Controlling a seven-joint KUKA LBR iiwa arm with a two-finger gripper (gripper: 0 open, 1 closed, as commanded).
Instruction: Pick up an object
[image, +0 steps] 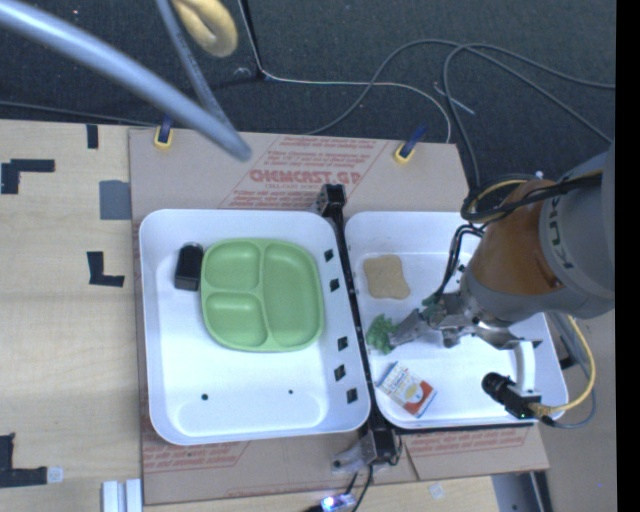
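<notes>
Broccoli (380, 334) is sitting right at my gripper (398, 336) tip, leftward; I'm hovering over it; can't tell finger state.

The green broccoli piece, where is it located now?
In the camera view, the green broccoli piece lies in the right bin, close to its left wall, below the tan bread slice and above the small snack packet, beside the gripper.

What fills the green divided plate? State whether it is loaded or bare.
Bare. The green divided plate lies flat in the left bin; all three compartments show plain green.
</notes>
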